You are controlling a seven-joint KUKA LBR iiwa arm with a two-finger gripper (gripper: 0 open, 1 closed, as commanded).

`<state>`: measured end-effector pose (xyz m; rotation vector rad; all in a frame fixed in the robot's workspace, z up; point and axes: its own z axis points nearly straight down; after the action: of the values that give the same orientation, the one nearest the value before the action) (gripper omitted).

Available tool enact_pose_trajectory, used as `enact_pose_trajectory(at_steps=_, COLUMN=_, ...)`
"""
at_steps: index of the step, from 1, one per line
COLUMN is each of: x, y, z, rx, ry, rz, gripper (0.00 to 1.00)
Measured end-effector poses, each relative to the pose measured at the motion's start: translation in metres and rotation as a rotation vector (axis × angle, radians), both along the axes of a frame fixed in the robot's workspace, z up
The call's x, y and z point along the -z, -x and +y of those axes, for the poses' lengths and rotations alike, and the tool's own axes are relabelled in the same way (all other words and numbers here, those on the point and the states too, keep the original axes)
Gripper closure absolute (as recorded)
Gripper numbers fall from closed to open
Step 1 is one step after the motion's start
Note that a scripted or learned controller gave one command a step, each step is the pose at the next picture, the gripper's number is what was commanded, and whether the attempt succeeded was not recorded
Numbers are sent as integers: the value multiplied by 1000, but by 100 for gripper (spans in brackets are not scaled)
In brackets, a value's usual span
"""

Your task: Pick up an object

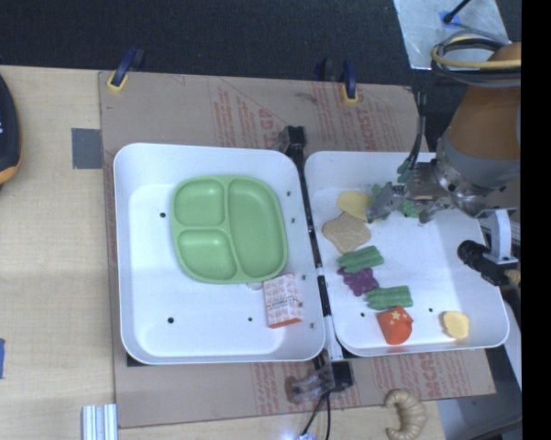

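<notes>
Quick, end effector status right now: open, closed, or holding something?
End effector: cannot be told from this view; it sits low over the right bin, near the pale yellow piece, with nothing visibly held.

You look down on a pale wooden bench point(46, 273) with a brown cardboard sheet point(211, 108) laid over it, held at its far edge by clamps, one yellow point(121, 70) and one blue point(348, 81). Beyond the bench, your floor is dark carpet point(211, 16), with a white sheet of paper point(445, 16) lying on it. A grey tape patch point(86, 148) sits on the wood at left.
</notes>
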<state>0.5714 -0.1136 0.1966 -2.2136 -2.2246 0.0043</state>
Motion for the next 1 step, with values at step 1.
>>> enact_pose_trajectory(at_steps=1, x=105, y=-67, z=-29, rx=-2, ry=3, rz=-4, gripper=0)
